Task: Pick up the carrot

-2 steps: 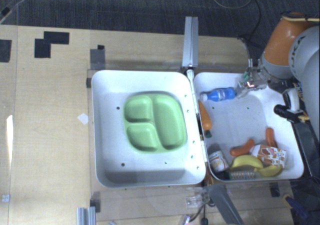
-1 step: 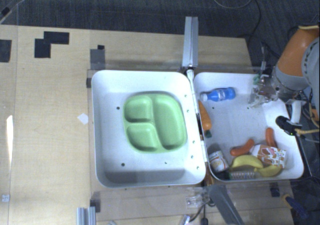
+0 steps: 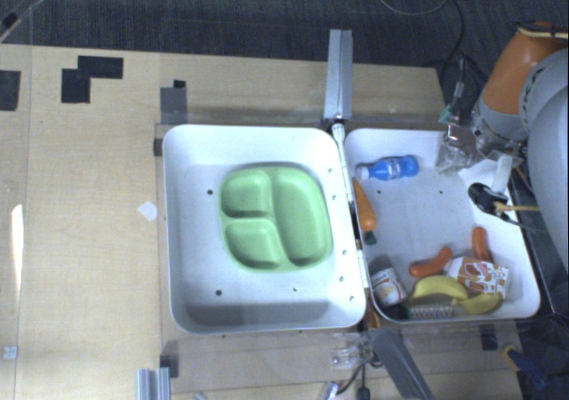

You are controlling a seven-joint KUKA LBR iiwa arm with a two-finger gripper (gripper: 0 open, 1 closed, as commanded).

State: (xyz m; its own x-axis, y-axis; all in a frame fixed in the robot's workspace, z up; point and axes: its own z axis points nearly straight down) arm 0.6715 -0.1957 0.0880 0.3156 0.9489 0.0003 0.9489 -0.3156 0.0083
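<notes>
One carrot [image 3: 363, 210], one bottle [image 3: 388, 168], two sausages [image 3: 431, 261], one banana [image 3: 452, 292], tool [image 3: 462, 148] state unclear

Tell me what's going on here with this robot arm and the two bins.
The arm's end effector sits over the far right corner of the right bin, near the blue bottle. The carrot it is meant to pick up lies untouched along that bin's left wall. A banana, two sausages, a small can and a carton crowd the near end. The left bin holds a green divided tray.
</notes>
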